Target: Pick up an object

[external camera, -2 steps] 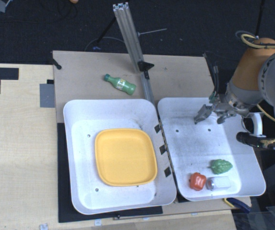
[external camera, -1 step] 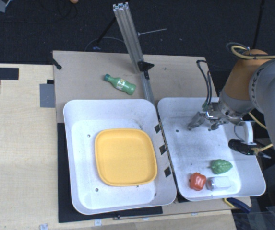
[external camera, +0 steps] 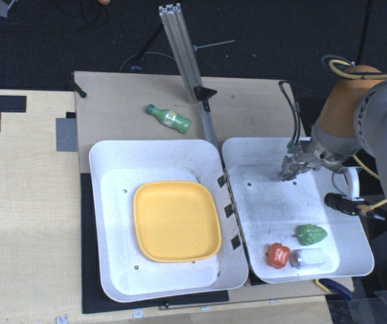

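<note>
1. Camera view looks down on two shallow white bins side by side on a tan surface [external camera: 125, 106]: the left bin [external camera: 109, 181] holds one square yellow plate [external camera: 177, 221] with rounded corners, smooth and matte.
2. Three small items cluster near the right bin's [external camera: 261, 201] front corner: one red pepper-like piece [external camera: 278, 255], one bumpy green piece [external camera: 311, 234], one pale translucent block [external camera: 308, 257], its long axis left to right.
3. One green bottle [external camera: 169, 118] lies on the surface behind the bins, cap pointing left.
4. The hand [external camera: 291, 171] hangs over the right bin's rear, well apart from the cluster; its grip cannot be told.
</note>
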`<state>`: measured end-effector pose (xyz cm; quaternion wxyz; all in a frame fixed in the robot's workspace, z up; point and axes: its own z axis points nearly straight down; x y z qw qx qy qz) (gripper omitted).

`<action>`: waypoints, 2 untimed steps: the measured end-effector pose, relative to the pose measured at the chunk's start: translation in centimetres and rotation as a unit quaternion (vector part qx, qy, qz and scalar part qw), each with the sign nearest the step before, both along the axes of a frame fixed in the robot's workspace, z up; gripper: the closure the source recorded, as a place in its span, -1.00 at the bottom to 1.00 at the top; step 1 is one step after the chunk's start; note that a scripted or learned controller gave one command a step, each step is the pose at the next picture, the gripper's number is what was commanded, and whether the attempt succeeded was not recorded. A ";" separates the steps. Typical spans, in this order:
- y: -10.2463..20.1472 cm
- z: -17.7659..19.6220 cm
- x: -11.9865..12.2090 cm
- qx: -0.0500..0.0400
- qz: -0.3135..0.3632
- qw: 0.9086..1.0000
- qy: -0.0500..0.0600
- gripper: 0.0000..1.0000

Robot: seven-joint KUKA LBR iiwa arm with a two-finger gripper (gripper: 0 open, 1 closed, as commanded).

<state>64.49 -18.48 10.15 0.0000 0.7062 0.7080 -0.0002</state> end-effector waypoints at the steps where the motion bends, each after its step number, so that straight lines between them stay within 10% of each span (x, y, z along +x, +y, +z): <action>1: 0.4 5.2 -0.8 0.000 -0.001 1.000 -0.002 1.00; 2: -0.2 9.8 -0.3 0.000 -0.001 1.000 -0.002 1.00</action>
